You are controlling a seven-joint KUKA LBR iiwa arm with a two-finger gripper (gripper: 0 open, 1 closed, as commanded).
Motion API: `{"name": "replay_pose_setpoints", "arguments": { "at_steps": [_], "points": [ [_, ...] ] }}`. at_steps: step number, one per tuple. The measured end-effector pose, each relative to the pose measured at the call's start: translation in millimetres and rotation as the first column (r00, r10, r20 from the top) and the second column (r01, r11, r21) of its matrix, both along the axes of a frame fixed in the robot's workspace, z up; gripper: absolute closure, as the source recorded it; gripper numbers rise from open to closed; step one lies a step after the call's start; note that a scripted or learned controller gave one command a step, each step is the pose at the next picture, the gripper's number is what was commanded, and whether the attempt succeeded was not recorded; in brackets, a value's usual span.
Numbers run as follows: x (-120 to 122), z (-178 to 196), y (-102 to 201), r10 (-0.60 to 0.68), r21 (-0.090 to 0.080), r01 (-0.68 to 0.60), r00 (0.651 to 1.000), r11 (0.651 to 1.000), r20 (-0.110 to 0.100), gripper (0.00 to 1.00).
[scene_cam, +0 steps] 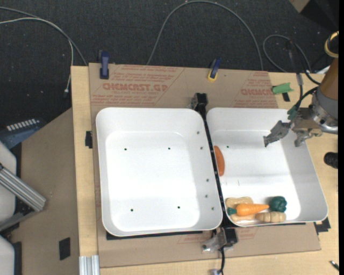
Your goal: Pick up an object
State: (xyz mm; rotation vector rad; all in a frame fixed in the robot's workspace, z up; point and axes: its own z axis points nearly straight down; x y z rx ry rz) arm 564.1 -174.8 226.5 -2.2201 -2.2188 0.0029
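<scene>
Holding nothing, tool (288, 136) spread wide above right bin (301, 161) with carrot (251, 209), sausage (219, 160).

Looks like a robotics lab setup to me: I'm seeing a cardboard-covered bench (161, 80) held down with clamps (104, 63), two white bins (156, 115), loose cables (215, 11) over dark carpet (43, 80), and aluminium framing (21, 190).

Red print on the cardboard sheet (137, 86) seems to read "CHEMCAST GP".
</scene>
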Motion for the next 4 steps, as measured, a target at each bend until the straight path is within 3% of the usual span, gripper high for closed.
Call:
{"name": "replay_pose_setpoints", "arguments": {
  "at_steps": [1,3,4],
  "points": [
    [1,2,0,0.001,-0.001,-0.001,1.000,1.000,0.004,0.00],
    [1,-111,11,0.001,0.001,-0.001,1.000,1.000,-0.002,0.00],
    [0,-143,11,0.001,0.000,-0.001,1.000,1.000,0.001,0.00]
  ]
}}
